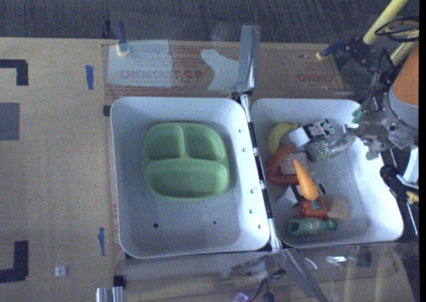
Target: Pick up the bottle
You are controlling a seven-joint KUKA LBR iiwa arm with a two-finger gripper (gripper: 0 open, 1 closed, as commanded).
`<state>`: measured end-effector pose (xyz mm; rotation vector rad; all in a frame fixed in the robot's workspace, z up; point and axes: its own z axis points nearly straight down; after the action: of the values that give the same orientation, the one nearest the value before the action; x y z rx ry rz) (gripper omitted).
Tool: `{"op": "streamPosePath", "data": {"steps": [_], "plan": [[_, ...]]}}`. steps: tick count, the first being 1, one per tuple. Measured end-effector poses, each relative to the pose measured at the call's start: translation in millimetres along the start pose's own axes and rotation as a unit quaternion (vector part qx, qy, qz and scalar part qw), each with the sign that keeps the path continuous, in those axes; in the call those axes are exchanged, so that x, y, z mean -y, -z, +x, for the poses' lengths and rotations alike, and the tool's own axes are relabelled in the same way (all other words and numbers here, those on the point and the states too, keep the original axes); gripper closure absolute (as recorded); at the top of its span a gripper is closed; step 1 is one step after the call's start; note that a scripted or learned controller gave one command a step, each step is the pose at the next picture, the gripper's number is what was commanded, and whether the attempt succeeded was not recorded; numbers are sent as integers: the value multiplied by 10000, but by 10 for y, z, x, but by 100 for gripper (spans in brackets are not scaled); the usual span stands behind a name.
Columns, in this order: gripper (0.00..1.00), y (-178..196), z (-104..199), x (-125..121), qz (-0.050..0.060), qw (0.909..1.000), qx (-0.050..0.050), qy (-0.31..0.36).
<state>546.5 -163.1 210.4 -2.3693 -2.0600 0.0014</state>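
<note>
The bottle (311,226) is green and lies on its side near the front wall of the right bin (373,217). My gripper (347,141) hangs over the back right part of that bin, well behind the bottle and apart from it. It is close to a small black-and-white box (319,130) and a greyish item (318,152). The grey arm with its orange band (407,94) reaches in from the right edge.
The right bin also holds a yellow fruit (280,136), an orange carrot (305,181), a red-orange ring (278,169), a red item (314,208) and a tan piece (339,208), all crowded just behind the bottle. A green divided plate (186,161) lies in the left bin (133,214).
</note>
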Motion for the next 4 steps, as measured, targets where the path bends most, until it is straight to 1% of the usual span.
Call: {"op": "streamPosePath", "data": {"steps": [1,2,3,4], "plan": [[0,-1241,-362,219,-34,10000,1,-83],[100,-1133,-363,207,-54,9999,6,-88],[100,-1232,-618,383,-30,9998,-2,-217],[100,-1233,-601,569,-38,9846,-7,-1749]]}}
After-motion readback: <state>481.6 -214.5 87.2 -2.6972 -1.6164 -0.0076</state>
